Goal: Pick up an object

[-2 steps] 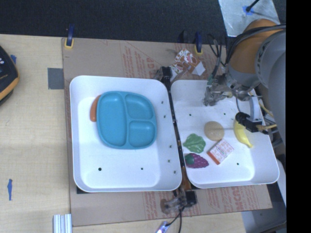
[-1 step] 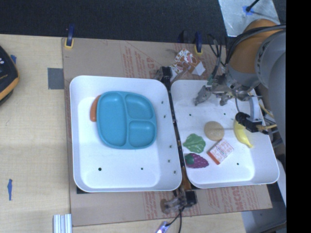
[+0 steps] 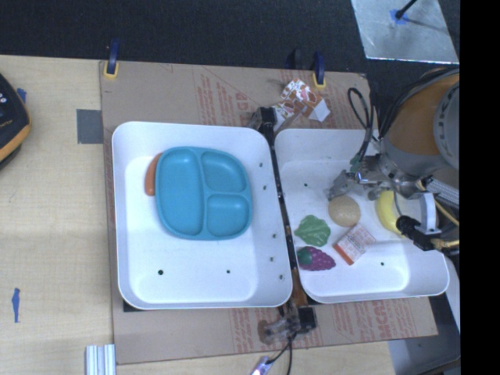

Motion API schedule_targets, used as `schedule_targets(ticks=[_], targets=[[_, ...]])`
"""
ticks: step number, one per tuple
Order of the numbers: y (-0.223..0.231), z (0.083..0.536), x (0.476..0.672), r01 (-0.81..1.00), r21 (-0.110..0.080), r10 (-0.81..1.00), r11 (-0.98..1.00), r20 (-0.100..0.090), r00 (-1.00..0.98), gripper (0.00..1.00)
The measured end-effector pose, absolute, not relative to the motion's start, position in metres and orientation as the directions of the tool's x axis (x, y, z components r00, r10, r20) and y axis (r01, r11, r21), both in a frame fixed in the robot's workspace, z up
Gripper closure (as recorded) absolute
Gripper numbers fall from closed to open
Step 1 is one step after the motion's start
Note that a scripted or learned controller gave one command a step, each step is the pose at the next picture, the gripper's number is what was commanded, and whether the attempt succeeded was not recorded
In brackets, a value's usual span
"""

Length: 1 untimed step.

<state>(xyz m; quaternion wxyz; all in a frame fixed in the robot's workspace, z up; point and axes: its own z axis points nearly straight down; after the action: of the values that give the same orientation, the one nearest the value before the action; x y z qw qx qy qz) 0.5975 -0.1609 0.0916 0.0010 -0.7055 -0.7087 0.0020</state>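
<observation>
Beige round object [image 3: 344,210] sits in the right bin [image 3: 312,283], just at five o'clock from the gripper [image 3: 351,180]; whether that pincer is open or closed, I cannot tell.

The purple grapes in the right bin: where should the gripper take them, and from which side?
Judging from the slanted view, grip the grapes across their short width, at the middle, coming straight down. They lie flat, long axis left to right. The green leaf touches their upper edge and the red-and-white packet sits close on the right, so the fingers fit best from above rather than sideways.
</observation>
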Motion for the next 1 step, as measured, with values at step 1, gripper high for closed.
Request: schedule_targets(ticks=[1], targets=[[-0.1617, 0.1021, 0.5977, 1.000, -0.005, 1.000, 0.007, -0.002, -0.007, 1.00]])
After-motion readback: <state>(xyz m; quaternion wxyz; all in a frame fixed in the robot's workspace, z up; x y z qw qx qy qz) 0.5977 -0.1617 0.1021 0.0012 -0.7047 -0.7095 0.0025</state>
